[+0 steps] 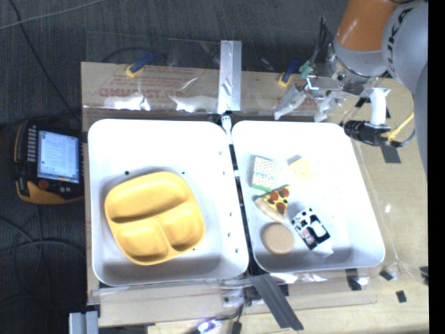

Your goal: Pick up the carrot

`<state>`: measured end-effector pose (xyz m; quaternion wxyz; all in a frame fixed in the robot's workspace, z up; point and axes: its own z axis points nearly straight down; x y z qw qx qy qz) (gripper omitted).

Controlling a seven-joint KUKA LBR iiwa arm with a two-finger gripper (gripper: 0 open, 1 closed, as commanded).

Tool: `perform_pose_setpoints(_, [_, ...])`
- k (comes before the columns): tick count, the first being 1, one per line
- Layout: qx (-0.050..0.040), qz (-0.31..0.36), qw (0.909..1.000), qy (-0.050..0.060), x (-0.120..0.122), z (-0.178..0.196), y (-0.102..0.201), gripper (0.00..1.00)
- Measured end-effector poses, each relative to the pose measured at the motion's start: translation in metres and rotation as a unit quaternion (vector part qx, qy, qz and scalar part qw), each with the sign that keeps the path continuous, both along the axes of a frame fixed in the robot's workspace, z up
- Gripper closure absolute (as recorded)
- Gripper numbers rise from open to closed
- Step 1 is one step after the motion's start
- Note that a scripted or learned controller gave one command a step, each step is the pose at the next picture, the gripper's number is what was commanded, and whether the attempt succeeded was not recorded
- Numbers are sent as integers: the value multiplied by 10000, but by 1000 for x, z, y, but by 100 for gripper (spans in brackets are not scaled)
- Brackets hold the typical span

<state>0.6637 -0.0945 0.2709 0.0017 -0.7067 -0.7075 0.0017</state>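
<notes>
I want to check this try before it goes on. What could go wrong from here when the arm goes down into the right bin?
1. I cannot make out a carrot in the right bin, so the tool might take a wrong thing.
2. The pizza slice, the small packet and the round cookie lie close together; a grasp there may catch two.
3. The tool hangs open near the bin's back rim and could strike it when it comes down.

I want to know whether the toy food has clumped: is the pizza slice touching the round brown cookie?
Apart. The camera view shows a thin strip of white bin floor between the pizza slice and the round brown cookie just below it.
</notes>
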Motion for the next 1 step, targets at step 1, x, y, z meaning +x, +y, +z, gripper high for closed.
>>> perform_pose_setpoints(1, [-14,-114,9999,8,2,-80,-85,0])
